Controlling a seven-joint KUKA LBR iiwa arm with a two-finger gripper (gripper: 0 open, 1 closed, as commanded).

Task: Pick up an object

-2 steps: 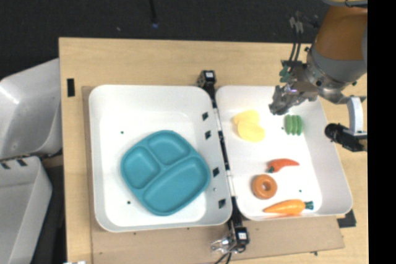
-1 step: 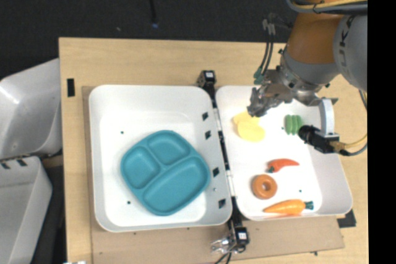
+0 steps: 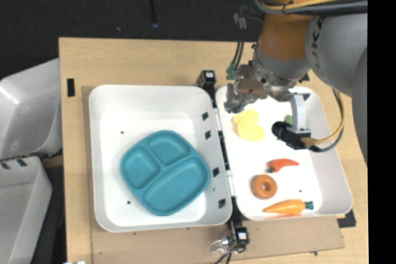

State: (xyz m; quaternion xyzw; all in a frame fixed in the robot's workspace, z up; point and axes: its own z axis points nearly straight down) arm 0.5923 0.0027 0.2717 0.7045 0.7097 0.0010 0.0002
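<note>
Hovering just above the yellow piece (image 3: 250,125) (right bin (image 3: 328,133)) — end effector (image 3: 237,102), grip unclear.

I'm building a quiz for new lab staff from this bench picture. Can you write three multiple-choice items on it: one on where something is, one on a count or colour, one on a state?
1. Where does the blue plate lie?
A. In the left bin
B. In the right bin
C. On the bare bench

2. How many food-like things lie in the right bin?
A. Two
B. Four
C. Six

3. How does the carrot rest?
A. Standing on end
B. Lying flat near the bin's front edge
C. Lifted in the air

Key: 1 A, the plate sits on the left bin's floor. 2 B, there are a yellow piece, a red pepper, a donut and the carrot. 3 B, the carrot lies lengthwise on the bin floor, far from the end effector, which hovers by the yellow piece.
</note>
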